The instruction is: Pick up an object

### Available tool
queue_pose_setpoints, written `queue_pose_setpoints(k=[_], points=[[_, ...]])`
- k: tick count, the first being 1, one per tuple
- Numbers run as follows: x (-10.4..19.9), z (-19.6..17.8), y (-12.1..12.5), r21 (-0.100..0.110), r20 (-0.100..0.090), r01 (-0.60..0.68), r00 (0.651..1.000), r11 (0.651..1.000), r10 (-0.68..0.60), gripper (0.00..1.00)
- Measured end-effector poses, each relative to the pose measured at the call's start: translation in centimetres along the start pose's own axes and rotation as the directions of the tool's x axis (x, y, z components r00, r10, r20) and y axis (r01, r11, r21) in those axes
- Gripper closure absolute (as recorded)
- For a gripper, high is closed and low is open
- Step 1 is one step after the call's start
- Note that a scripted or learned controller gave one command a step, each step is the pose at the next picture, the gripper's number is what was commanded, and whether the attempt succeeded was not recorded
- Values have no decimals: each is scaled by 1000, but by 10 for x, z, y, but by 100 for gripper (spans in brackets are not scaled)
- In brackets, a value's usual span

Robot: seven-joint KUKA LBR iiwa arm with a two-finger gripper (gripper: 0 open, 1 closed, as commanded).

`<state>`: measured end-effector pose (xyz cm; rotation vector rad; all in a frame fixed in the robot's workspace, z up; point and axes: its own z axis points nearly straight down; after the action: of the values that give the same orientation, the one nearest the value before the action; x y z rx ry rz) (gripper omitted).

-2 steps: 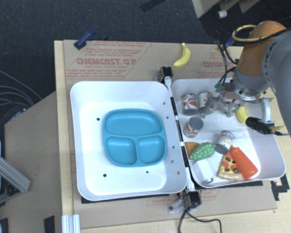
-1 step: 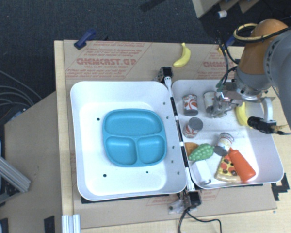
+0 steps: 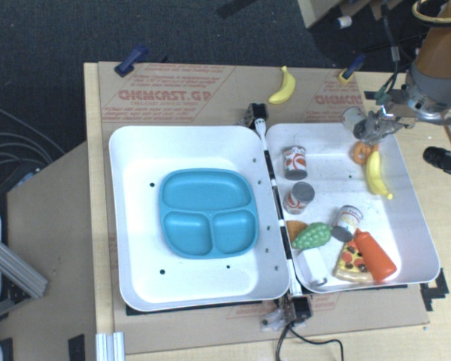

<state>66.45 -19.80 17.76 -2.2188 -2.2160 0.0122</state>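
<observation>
A: Where is the gripper (image 3: 370,126) sitting?

B: It is hanging over the far right corner of the right bin (image 3: 413,201), just above a small orange fruit (image 3: 360,153). The arm (image 3: 436,66) is reaching in from the right.

A: Are the fingers gripping anything?

B: Cannot tell; they are blurring into the bin wall, and how far apart they are standing is not readable.

A: What is lying nearby?

B: A yellow banana (image 3: 376,173) is lying just beside the orange fruit, touching it or nearly so. Two cans (image 3: 295,161) (image 3: 299,195) are standing near the bin's left wall. A green toy (image 3: 313,236), a third can (image 3: 349,218), a pizza slice (image 3: 352,263) and an orange bottle (image 3: 376,254) are crowding the near end.

A: And the left bin (image 3: 135,171)?

B: It is holding a blue divided tray (image 3: 207,212). A second banana (image 3: 283,87) is lying on the bench (image 3: 180,96) beyond the bins.
</observation>
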Motion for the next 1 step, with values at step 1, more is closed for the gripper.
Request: queue_pose_setpoints(k=[1], points=[[0, 1, 0, 1, 0, 1, 1000, 1000, -1, 0]])
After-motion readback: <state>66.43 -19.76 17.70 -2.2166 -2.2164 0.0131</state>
